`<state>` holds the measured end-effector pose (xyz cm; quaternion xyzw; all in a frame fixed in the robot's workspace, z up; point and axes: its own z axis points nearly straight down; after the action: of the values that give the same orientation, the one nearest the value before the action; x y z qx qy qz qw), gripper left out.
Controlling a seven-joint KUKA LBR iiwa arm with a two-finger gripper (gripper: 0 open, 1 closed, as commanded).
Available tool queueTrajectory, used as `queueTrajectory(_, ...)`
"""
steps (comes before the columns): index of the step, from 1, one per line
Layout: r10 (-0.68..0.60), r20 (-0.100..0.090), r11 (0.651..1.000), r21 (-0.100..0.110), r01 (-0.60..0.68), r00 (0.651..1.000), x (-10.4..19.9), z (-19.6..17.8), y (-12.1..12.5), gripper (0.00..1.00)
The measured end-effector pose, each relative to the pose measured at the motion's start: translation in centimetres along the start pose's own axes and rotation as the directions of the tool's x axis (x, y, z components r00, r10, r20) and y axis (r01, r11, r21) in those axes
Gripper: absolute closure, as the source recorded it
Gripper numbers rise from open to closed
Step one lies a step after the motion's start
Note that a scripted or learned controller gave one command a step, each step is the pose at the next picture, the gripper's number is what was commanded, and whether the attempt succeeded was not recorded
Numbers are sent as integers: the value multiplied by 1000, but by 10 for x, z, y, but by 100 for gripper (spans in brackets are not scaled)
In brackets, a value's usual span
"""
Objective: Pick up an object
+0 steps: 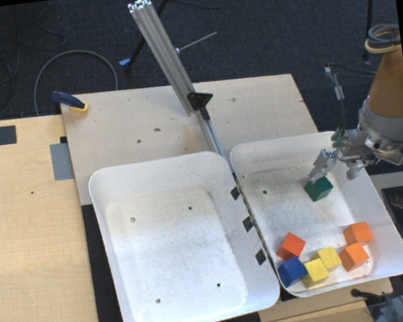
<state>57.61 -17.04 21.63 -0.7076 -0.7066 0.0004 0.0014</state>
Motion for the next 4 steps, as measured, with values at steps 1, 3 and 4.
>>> queueTrajectory(1,-5,2,1000,-1,5,1000,-23,53,66,0)
queueTrajectory(3,-4,5,1000,-11,4,1000,-29,83,40,100)
queueTrajectory(4,-2,2,1000,-6,2,1000,-29,86,38,0)
